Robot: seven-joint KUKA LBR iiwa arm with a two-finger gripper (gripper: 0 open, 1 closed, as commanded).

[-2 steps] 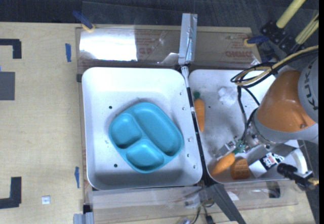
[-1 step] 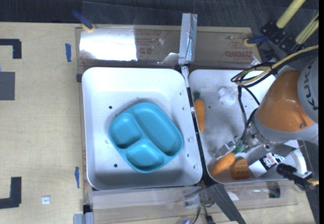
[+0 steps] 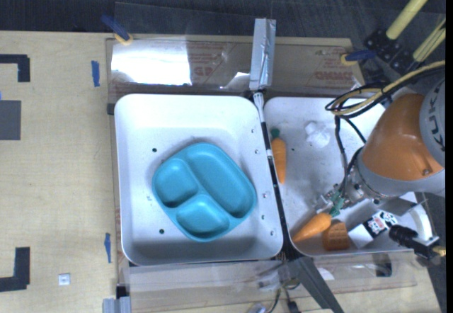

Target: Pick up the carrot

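Orange shapes lie at the near edge of the right bin [image 3: 304, 110]: a carrot [image 3: 311, 227] with its green top pointing up and right, and just beside it a stubby orange-brown piece [image 3: 337, 235], the two touching or nearly so. The jaws [image 3: 338, 198] sit right at the carrot's leafy end, low over the bin floor; whether they are released or clenched cannot be told, since the wrist and cables crowd that spot. Above them swells the arm's orange band [image 3: 400, 141], with black cables looping off it toward the far right.

Left of all this, the left bin [image 3: 134, 163] carries a blue three-compartment plate [image 3: 204, 190], tilted so one corner points to the near side.

Farther along the right bin, a second, slimmer carrot [image 3: 279, 157] lies lengthwise against the wall shared with the left bin, and a small white crumpled object [image 3: 317, 134] rests near the bin's far half. Beyond both bins stands a clear plastic sheet [image 3: 212, 60] on the wooden table [image 3: 53, 163].
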